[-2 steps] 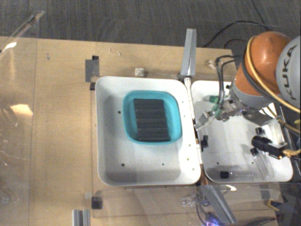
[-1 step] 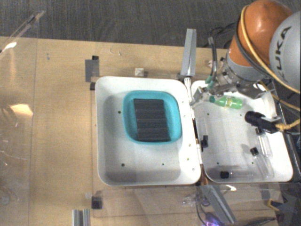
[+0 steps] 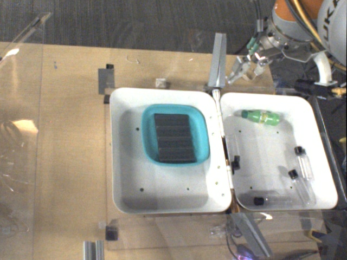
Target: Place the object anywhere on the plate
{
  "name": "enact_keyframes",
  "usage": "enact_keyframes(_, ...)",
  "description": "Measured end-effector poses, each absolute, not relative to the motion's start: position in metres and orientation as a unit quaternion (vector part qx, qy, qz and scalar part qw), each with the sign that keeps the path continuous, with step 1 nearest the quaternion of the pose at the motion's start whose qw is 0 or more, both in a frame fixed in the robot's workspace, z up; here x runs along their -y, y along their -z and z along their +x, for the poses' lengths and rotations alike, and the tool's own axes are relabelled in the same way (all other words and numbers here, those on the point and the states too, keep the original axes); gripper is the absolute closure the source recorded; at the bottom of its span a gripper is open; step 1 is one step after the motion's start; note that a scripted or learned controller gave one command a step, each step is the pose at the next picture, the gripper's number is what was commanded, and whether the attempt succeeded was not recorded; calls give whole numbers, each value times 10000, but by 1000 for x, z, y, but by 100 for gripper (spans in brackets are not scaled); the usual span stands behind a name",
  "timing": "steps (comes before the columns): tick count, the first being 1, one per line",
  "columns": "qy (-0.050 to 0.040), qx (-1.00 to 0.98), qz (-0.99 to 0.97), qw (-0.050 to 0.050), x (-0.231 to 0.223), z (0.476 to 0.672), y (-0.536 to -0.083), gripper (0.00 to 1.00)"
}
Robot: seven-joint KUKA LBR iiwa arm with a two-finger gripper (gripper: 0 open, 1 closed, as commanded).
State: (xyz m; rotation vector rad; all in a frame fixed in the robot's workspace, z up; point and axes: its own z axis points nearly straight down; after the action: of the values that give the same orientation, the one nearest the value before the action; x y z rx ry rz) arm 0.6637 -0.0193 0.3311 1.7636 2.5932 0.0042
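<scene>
A teal plate (image 3: 201, 130) lies in the left white bin (image 3: 124, 161). On the plate's middle rests a dark grey ribbed rectangular block (image 3: 174, 137), flat and apart from the gripper. My gripper (image 3: 245, 71) hangs beyond the back edge of the right bin (image 3: 320, 161), up and to the right of the plate. Its pale fingers (image 3: 235, 75) are spread open with nothing between them.
In the right bin lie a green bottle (image 3: 261, 117) near the back, a clear tube with black caps (image 3: 303, 164) at the right, and small black pieces (image 3: 258, 201) near the front. A grey upright post (image 3: 218, 61) stands behind the seam between the bins.
</scene>
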Motion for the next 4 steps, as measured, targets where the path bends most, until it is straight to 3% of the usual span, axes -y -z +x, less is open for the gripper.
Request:
enact_keyframes(1,-25,-7523,6588,36,58,538,-412,0)
enact_keyframes(2,-10,-7037,7105,26,111,529,-435,0)
enact_keyframes(3,-1,-6103,7922,17,172,489,-418,0)
enact_keyframes(4,-5,-6108,7918,18,190,582,-435,0)
